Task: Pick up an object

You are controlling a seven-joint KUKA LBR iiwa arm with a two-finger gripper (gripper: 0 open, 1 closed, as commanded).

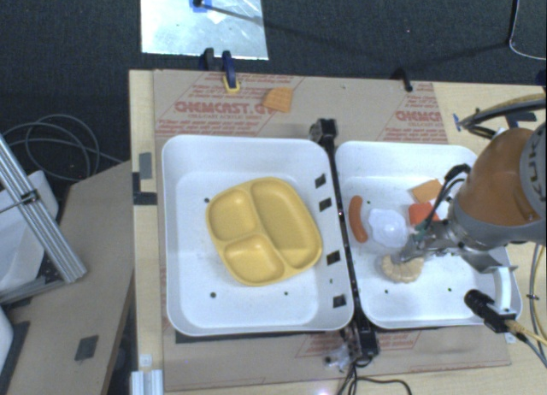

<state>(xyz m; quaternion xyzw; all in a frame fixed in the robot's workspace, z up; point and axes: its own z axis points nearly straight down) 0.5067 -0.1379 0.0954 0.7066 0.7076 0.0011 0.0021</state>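
1. the pale biscuit-like piece lies in the right bin, just under the gripper.
2. a miss could be caused by the crowding white ball and sausage.
3. whether the gripper is parted or closed cannot be told; nothing is seen held.

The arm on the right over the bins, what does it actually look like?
The arm is bulky and rounded: a broad orange-brown band sits above a smooth grey wrist section. Dark cables curve along its left side towards the gripper, a small grey metal piece at its tip. A black part sticks out below it, near the right bin's corner.
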